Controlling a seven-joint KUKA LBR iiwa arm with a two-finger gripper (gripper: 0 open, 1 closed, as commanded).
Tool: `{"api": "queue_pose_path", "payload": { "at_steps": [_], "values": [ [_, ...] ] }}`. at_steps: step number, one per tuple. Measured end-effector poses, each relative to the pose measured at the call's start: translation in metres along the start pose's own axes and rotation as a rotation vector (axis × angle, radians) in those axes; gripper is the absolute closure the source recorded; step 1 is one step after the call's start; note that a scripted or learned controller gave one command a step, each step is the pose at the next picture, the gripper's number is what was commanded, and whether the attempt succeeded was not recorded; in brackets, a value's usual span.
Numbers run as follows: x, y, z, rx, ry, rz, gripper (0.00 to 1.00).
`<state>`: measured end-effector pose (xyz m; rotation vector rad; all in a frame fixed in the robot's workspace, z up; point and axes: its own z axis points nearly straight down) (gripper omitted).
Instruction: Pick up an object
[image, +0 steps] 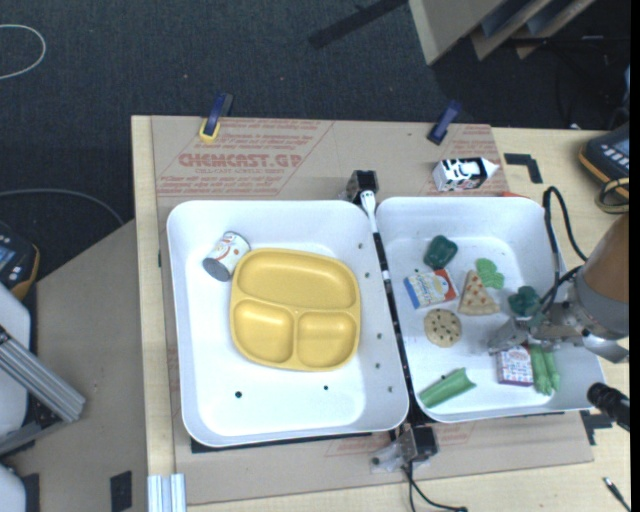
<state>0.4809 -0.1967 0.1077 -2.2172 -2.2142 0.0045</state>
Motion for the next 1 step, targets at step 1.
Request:
{"api": "queue_pose_path", "payload": {
  "at_steps": [1],
  "values": [
    [0.0002, 0.0013, 0.0218, -0.009, -0.003, -0.001, 0.0]
  ]
}}
